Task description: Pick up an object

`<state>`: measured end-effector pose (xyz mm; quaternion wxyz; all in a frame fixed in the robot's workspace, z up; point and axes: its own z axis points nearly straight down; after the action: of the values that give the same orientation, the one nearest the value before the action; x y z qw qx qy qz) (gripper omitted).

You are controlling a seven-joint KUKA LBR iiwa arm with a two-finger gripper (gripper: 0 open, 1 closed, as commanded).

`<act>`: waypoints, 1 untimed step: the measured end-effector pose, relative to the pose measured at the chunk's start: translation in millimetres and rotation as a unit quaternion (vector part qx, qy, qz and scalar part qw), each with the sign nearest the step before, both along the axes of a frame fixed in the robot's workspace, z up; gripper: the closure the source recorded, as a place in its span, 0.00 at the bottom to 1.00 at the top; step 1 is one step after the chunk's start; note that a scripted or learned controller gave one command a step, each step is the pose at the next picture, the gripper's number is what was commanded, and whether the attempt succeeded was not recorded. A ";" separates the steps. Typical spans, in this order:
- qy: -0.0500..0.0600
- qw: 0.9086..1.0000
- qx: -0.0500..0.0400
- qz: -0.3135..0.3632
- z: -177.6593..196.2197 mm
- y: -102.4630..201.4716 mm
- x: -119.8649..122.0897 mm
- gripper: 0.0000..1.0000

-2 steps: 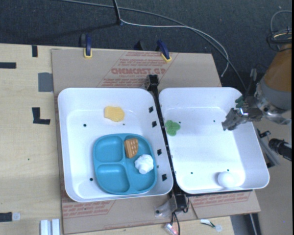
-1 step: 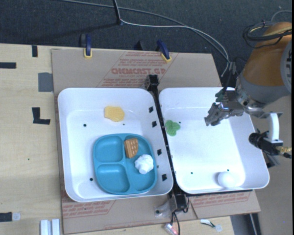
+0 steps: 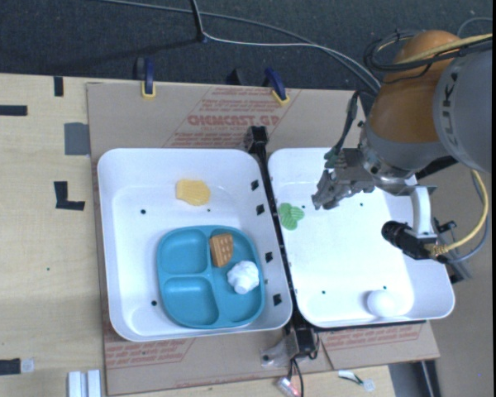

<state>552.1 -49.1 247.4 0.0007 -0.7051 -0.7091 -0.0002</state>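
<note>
My gripper (image 3: 329,195) hangs over the upper middle of the right bin (image 3: 347,288), its dark fingers pointing down and left. A small green object (image 3: 291,216) lies just left of the fingertips, near the bin's left wall, apart from them. A white ball (image 3: 386,303) rests at the bin's front right. In the left bin (image 3: 120,222) a blue divided plate (image 3: 186,292) carries a brown waffle-like piece (image 3: 221,249) and a white crumpled lump (image 3: 244,277). A yellow piece (image 3: 193,192) lies behind the plate. Nothing shows between the fingers.
The grey arm with its orange band (image 3: 413,81) fills the upper right above the right bin. A black divider (image 3: 273,222) runs between the bins. Cables (image 3: 455,238) hang by the bin's right wall. Cardboard (image 3: 223,114) underlies both bins.
</note>
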 end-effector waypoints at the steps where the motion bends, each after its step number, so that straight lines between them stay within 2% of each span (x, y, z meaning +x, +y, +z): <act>1: 0.000 1.000 0.000 0.000 1.5 55.0 12.0 1.00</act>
<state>564.1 5.9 248.9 0.0006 -0.7053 -0.7089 -0.0002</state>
